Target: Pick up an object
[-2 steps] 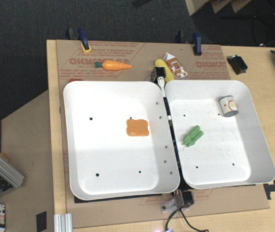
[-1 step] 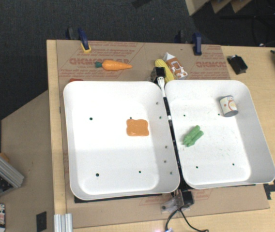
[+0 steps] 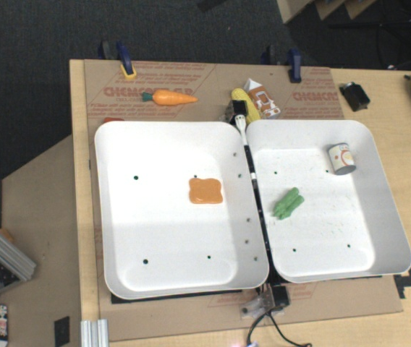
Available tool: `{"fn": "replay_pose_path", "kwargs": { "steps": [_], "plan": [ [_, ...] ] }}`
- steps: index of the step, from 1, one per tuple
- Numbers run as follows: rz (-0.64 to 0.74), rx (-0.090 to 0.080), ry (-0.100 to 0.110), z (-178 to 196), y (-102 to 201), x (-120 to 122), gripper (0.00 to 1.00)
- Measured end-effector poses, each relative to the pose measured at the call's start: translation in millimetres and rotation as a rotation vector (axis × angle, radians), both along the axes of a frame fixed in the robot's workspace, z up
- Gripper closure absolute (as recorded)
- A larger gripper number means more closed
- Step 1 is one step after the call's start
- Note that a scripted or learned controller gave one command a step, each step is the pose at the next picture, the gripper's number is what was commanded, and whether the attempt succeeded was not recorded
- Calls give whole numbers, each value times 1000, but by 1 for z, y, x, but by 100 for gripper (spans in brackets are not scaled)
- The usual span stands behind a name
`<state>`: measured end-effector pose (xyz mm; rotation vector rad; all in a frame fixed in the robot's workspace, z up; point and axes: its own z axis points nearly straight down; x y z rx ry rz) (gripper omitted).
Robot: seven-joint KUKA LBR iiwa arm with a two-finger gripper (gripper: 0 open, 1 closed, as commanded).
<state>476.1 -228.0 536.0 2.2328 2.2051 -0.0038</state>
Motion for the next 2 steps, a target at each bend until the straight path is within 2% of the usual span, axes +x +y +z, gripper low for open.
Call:
{"fn": "replay_pose_path", "kwargs": {
  "steps": [1,2],
  "plan": [
    [22,4,-4,-2,76,68,100],
    [3,1,1,0,-1,8,100]
  ]
}}
